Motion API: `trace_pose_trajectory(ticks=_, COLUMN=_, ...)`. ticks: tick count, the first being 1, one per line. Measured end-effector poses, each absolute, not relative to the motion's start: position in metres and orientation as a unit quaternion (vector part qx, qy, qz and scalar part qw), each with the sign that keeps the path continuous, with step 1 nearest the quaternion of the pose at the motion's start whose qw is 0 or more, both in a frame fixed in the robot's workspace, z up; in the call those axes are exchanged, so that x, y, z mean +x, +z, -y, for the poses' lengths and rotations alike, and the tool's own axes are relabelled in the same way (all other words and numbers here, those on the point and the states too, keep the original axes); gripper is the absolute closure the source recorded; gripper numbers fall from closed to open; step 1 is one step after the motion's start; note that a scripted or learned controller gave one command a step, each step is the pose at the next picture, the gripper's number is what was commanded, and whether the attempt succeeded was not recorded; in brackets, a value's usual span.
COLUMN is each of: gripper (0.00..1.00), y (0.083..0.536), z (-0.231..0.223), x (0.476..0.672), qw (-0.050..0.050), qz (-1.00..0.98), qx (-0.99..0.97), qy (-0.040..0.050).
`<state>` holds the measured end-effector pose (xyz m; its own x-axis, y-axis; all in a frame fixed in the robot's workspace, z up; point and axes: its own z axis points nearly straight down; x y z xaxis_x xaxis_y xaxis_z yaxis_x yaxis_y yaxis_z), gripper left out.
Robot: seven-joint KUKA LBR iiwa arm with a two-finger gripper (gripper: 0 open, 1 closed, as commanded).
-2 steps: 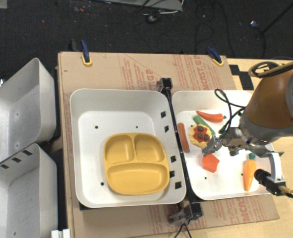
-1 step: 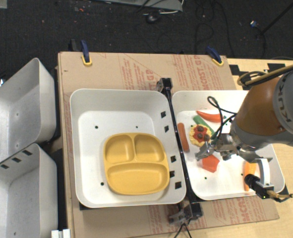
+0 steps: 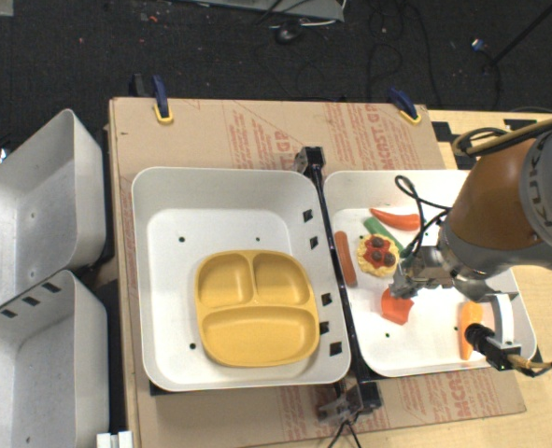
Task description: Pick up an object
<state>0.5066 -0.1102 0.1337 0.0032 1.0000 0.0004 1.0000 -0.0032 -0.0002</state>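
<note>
Camera view, left bin (image 3: 154,250): I see a yellow divided plate (image 3: 256,308), stiff, too broad to pinch.
Right bin (image 3: 369,367): toy food; the orange-red block (image 3: 396,307) looks light and rigid, so I would grip its flat sides.
Gripper (image 3: 412,283): just above that block; I cannot tell the finger opening or any hold.
Writing: red print on the cardboard (image 3: 257,129), unreadable; "KU" on the arm (image 3: 514,217).

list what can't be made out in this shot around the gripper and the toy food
- Gripper, camera view: the wrist above covers its fingers, so whether it grips the red block can't be told.
- Orange carrot-like piece: the arm overlaps its upper end.
- Pizza-like toy: too small to name its toppings.
</note>
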Motion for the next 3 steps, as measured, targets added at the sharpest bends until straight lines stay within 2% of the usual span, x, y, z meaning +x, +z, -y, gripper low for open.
trace_pose_trajectory(ticks=2, gripper=1.00, y=0.237, z=0.109, x=0.502, qw=-0.002, qz=0.708, qx=-0.706, qy=-0.0012)
trace_pose_trajectory(ticks=3, gripper=1.00, y=0.245, z=0.051, x=0.511, qw=0.000, qz=0.710, qx=-0.704, qy=-0.0012)
